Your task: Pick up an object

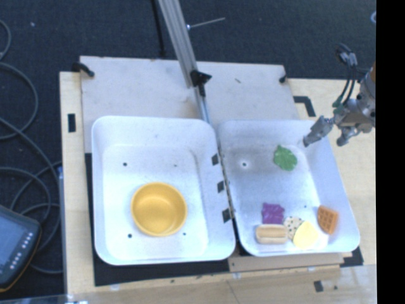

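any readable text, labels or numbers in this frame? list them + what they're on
None readable.
Tablet at the left edge: screen shows small marks, too blurred to read.
Bins, yellow bowl and the toy food, e.g. the green piece: no print visible.
Hand: no label visible.

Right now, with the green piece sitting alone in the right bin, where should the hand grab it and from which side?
Grip the green piece across its middle, coming straight down from above. It lies low on the floor of the right bin, apart from the cluster of items at the near edge, so there looks to be room on every side. The hand is at the bin's far right rim, a short move away.
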Robot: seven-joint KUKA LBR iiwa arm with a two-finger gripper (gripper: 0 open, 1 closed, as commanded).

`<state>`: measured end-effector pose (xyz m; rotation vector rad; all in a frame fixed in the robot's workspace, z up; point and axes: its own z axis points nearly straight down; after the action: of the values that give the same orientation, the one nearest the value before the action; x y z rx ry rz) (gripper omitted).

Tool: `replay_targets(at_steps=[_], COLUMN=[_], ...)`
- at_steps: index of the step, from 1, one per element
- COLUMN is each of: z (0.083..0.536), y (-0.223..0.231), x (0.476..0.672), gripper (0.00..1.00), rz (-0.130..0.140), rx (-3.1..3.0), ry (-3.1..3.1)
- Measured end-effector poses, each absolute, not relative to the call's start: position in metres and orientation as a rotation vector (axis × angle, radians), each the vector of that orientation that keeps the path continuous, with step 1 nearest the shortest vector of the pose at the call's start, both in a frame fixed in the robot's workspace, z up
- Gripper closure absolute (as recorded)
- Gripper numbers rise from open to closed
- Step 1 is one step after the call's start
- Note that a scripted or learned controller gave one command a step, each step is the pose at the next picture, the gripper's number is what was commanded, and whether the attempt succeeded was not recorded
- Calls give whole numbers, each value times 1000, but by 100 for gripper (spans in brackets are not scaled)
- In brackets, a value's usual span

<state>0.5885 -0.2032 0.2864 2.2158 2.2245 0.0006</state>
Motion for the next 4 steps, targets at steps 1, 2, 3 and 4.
replay_targets(at_steps=[1,2,3,4], z=[286,232,172,128], y=[-203,-195,-201,-202], x=[589,588,593,587], gripper=[0,0,0,0], rz=[0,-6,-7,-6], rx=[2215,2219,2223,2223], ry=[2225,2227,2222,2221])
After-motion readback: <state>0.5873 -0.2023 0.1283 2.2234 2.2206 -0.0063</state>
